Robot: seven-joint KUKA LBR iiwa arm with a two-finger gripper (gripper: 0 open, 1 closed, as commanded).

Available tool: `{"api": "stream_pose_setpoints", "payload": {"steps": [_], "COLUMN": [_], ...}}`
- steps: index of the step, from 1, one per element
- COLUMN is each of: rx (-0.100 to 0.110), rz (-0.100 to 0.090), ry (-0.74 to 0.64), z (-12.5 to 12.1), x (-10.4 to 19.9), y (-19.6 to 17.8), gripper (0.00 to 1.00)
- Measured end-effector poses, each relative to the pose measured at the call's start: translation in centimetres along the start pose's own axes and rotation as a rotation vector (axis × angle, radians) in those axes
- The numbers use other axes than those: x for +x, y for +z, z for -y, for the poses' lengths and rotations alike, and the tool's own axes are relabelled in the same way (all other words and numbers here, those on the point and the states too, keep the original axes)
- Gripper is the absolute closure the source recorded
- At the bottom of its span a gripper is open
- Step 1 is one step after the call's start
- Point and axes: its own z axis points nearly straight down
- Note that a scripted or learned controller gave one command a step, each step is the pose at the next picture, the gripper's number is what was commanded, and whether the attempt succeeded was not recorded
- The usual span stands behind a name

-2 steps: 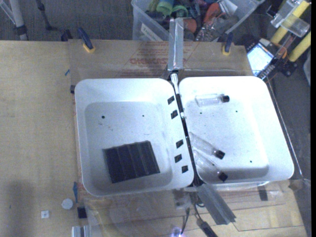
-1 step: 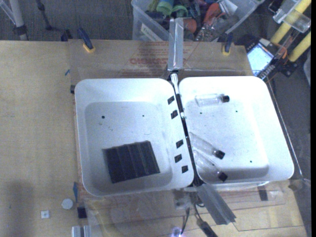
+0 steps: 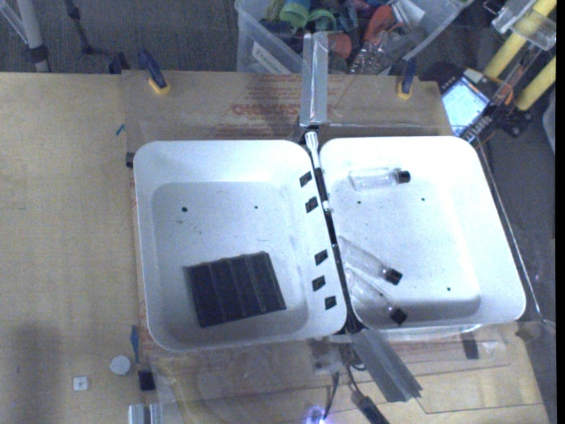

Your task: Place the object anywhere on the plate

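A black ribbed rectangular plate (image 3: 234, 288) lies flat in the front part of the left bin (image 3: 150, 237). In the right bin (image 3: 468, 237) a clear tube with a black cap (image 3: 378, 178) rests near the back wall. A second clear capped tube (image 3: 371, 265) lies slantwise by the left wall. A third (image 3: 385, 308) sits at the front left corner, its body hard to make out against the white floor.
A metal strip (image 3: 312, 78) runs back from the seam between the bins. A clear tub of colourful items (image 3: 353, 7) stands behind them. Clamps (image 3: 157, 79) hold the bench sheet at the back. Small bits (image 3: 118, 364) lie on the bench at the front left.
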Motion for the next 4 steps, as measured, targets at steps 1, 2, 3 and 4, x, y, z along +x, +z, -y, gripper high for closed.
{"api": "stream_pose_setpoints", "payload": {"steps": [1, 2, 3, 4], "rx": [-0.006, -0.013, -0.019, -0.025], "rz": [0.008, 0.017, 0.025, 0.034], "ry": [-0.002, -0.003, -0.005, -0.007], "z": [-0.2, -0.3, -0.5, -0.7], "x": [-0.1, -0.1, -0.2, -0.3], "y": [-1.2, -2.4, -3.6, -4.9], "gripper": [1.0, 1.0, 1.0, 1.0]}}
